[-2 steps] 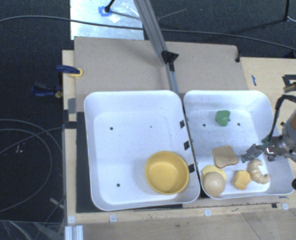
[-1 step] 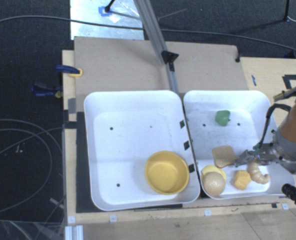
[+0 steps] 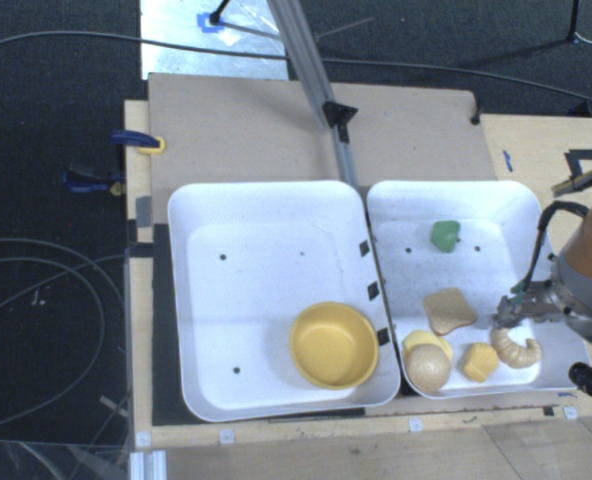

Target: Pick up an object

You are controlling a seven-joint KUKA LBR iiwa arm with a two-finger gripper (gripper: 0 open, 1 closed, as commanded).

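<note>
Gripper, grip state unclear, beside croissant near the right bin's front edge; crowded neighbours could spoil the grasp.

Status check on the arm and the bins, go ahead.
Gripper low in right bin, beside croissant. Nothing seen held. Toast slice and yellow piece close by.

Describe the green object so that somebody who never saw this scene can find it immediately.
Look at the right bin of the two white bins. The green object lies alone in its far half, near the middle. It is the single green thing; the others in that bin are tan or yellow and cluster at the near edge.
</note>
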